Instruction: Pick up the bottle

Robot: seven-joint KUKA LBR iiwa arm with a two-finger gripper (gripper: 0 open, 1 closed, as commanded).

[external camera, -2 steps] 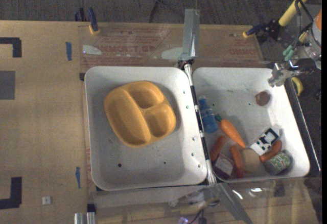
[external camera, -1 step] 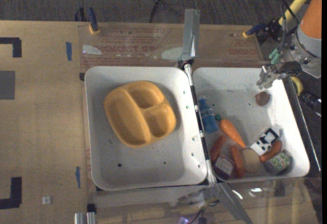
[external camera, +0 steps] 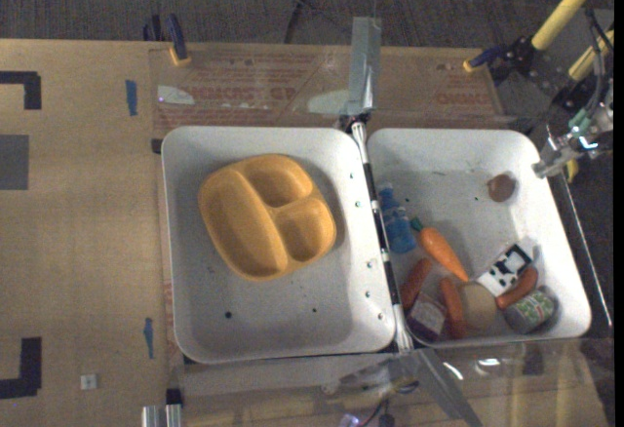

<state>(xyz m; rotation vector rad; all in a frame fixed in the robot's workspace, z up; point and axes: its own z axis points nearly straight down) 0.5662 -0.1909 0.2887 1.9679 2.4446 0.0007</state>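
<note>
Hovering at the right bin's point(external camera: 546, 183) far right rim, my fingers point(external camera: 554, 160) hold nothing (apart or together, I cannot tell). The blue bottle point(external camera: 396, 223) lies untouched against the divider; the whole pick remains.

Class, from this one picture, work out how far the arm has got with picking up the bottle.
Done: nothing visible yet. The blue bottle lies in the right bin, against its left wall, beside the carrot.
In hand: the claw sits at the bin's right rim, far from the bottle, with nothing between its fingers.
Left: reach across, descend, grasp the bottle and lift it.
</note>
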